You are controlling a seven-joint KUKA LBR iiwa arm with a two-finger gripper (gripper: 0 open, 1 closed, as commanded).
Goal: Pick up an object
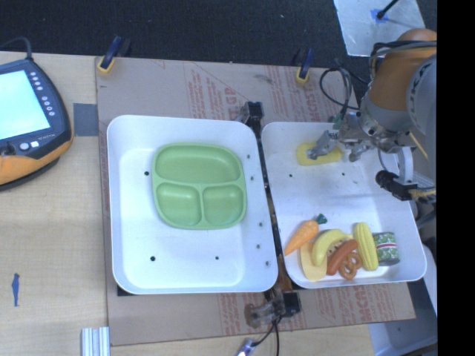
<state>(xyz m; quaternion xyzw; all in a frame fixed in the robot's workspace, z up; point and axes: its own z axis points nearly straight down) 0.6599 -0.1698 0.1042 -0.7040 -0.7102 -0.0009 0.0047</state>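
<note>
yellow piece (pixel 310 154): we are seeing a small flat yellow item lying in the far part of the right bin (pixel 386 199), directly under the fingertips and touching them or very nearly so.
gripper (pixel 335 148): we are reading it as hovering low over the piece; whether the tips are apart or together we cannot tell.
handling: we are judging it light, thin, smooth plastic, likely slipping on the bin floor; pinching across its narrow width looks best.
food pile (pixel 343 251): well nearer the camera than the hand, a carrot, corn, banana and sausage are crowding the bin's near corner.
green plate (pixel 200 185): it is sitting in the left bin (pixel 130 213), well left of the hand.
pendant (pixel 26 121): it is resting far left on the bench.
</note>
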